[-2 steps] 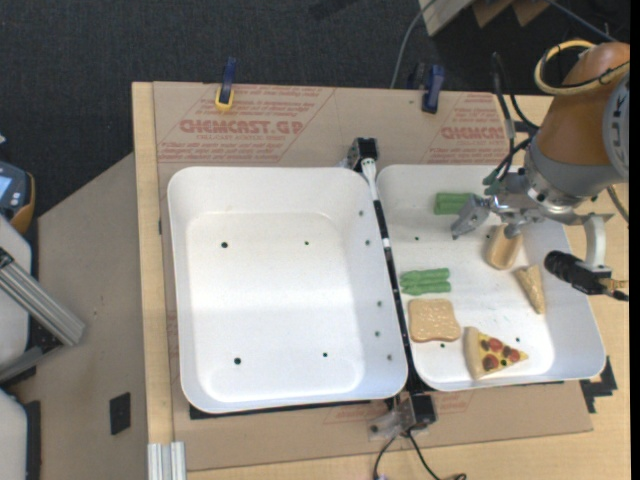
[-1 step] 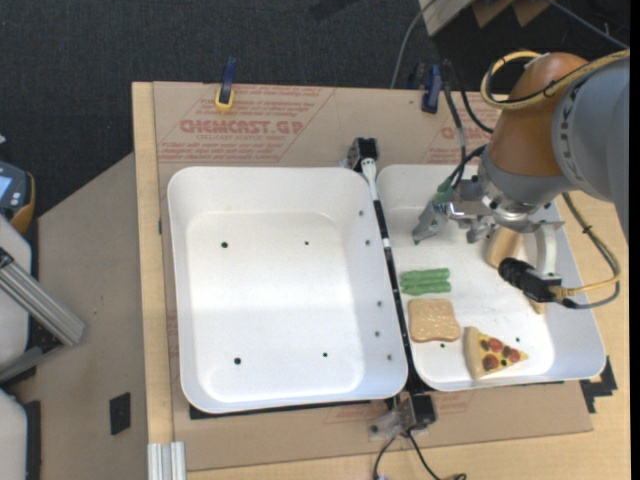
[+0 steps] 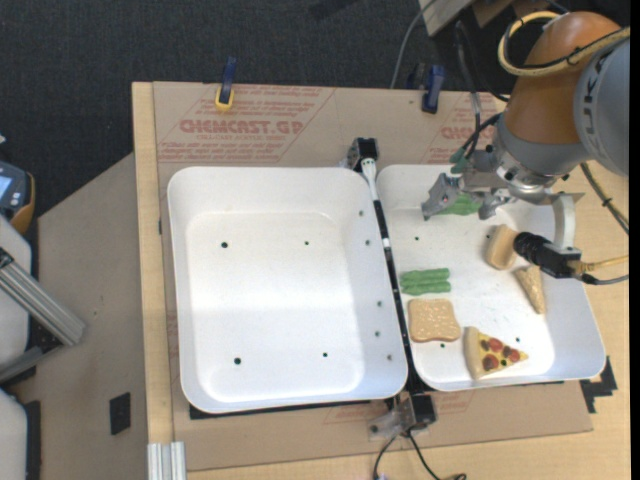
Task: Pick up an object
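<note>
My end effector (image 3: 462,196) hangs over the right bin (image 3: 590,353), far end, at a green toy (image 3: 462,206); grip state: cannot tell. Green beans (image 3: 425,282), toast (image 3: 433,320), pizza slice (image 3: 492,353) lie nearer.

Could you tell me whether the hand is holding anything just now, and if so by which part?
It cannot be told: the hand sits over a green item in the right bin, but no grip shows.
</note>
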`<state>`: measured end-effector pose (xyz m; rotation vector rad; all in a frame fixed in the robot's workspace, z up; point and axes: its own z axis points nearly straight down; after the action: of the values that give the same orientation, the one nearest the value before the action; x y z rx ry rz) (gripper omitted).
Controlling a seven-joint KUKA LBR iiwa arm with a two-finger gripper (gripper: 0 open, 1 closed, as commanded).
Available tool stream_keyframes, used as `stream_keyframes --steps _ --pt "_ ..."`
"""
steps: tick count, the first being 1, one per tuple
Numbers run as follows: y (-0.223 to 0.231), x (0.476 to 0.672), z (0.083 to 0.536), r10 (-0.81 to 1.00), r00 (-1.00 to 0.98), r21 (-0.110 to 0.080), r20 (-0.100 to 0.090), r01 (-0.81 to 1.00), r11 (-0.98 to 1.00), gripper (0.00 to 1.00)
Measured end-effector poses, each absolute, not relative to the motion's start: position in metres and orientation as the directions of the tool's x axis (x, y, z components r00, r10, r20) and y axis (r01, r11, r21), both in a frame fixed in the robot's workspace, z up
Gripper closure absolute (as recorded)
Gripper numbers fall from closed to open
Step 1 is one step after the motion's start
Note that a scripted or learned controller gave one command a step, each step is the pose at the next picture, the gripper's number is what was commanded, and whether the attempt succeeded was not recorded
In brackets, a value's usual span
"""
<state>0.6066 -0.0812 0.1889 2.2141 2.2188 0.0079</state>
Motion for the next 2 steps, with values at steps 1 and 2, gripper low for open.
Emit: stream_keyframes --steps 1,2 --pt "0.007 0.591 0.185 1.0 -0.008 -0.004 0.005 1.0 0.008 0.0" --pt "0.001 0.592 0.195 1.0 -0.001 0.0 0.001 1.0 0.001 1.0"
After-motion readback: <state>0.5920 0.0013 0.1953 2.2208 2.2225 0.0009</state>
